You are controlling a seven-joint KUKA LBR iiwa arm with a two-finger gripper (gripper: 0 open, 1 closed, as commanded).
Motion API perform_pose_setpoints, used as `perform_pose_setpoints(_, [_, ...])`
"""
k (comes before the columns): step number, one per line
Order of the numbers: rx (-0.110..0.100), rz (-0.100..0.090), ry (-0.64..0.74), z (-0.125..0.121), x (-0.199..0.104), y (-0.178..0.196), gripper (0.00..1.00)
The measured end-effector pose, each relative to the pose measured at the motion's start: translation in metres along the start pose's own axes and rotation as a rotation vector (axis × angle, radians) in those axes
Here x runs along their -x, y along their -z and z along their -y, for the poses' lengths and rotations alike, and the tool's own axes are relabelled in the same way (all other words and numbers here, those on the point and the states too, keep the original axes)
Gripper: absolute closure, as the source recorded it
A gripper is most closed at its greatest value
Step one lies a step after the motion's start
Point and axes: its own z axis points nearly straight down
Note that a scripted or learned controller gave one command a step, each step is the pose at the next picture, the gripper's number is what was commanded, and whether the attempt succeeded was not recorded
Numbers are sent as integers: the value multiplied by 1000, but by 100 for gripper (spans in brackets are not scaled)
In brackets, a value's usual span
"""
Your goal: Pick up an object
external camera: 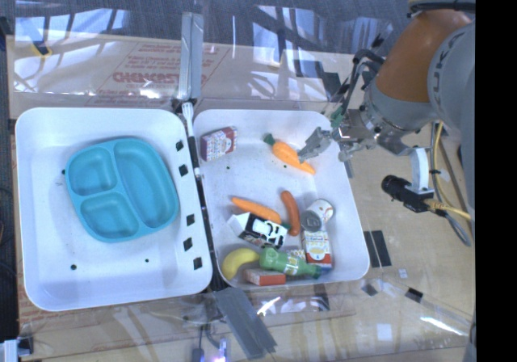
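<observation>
The arm [420,53] is reaching in from the right, its orange band bulging above the wrist, and it is leaning down toward the far right corner of the right bin [343,263]. The gripper [317,142] is hanging just over that bin's right edge, pointing leftward and down at a slant. Its fingers are standing a little apart, as far as I can make out (they are small and grey against the white, so I am not sure), and nothing is sitting between them.

Just beside the fingertips a carrot [287,153] with a green top is lying at a tilt on the bin floor, near the gripper but not gripped. Farther left, close to the divider, a small red-and-white packet [217,143] is lying on its own.

The rest is crowding the near half of the same bin. A second carrot [255,208] is lying at a slant, a sausage [291,212] is lying nearly upright in the view beside it, and a black-and-white carton [260,229] is lying just below the two. A small bottle with a white cap [317,235] is resting to their right. Along the near wall a banana [235,261], a green bottle [289,264] and a flat orange block [266,277] are bunching together, touching or nearly so.

The left bin [40,263] is holding a blue divided plate [121,187], lying flat.
</observation>
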Motion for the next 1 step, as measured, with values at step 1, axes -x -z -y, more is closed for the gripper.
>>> perform_pose_setpoints(1, [5,3,9,-38,9,-136,0])
